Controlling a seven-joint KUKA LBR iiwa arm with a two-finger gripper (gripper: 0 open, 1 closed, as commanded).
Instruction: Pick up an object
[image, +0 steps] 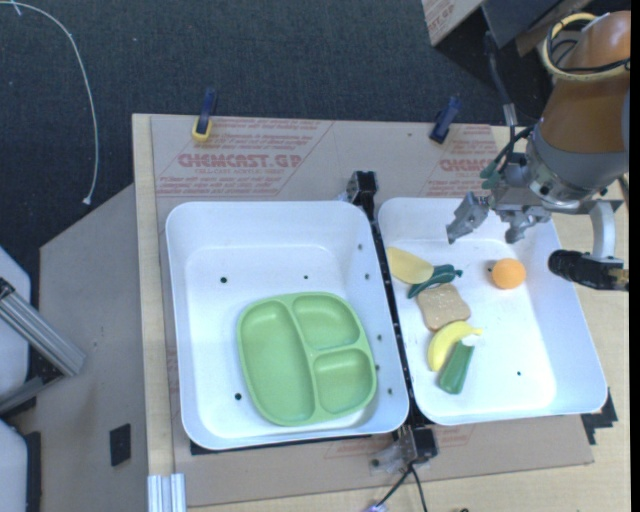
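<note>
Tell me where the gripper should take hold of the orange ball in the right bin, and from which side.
Probably straight from above, fingers closing across the middle of the orange ball. It is round, so any axis works, and it sits apart from the other items in the right bin. The gripper hangs open nearby.

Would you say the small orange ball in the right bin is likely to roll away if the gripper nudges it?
Probably: the orange ball looks round and smooth, so a nudge could send it rolling. It lies apart from the other items, on the bare floor of the right bin. It seems light.
</note>
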